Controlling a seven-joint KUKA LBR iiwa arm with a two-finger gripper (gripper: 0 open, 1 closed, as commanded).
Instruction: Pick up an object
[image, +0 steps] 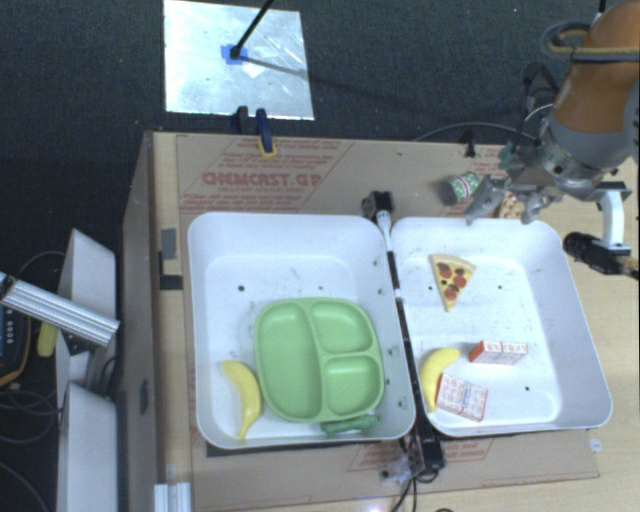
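At the centre of the frame two white bins (300, 240) sit on a tan board printed with red lettering (262, 180); the left one holds a pale green divided plate (318, 358) and a yellow banana (243, 398). In the right one lie a yellow pizza slice dotted red (451, 279), a second yellow banana (434, 370), a red-and-white box (498, 351) and a white packet patterned red (462, 397). At upper right the arm (597, 80) is grey with an orange band.

Both white bins (290, 250) look like smooth moulded plastic w/ a dull sheen. The green divided plate (318, 360) is seen as matt plastic, smooth. Bananas (243, 395) & pizza slice (452, 280) read as toy plastic, slightly glossy. The tabletop (300, 175) is covered w/ printed brown cardboard, matt. A crinkled foil-like sheet (235, 60) is shown shiny, on rough dark carpet (70, 120)
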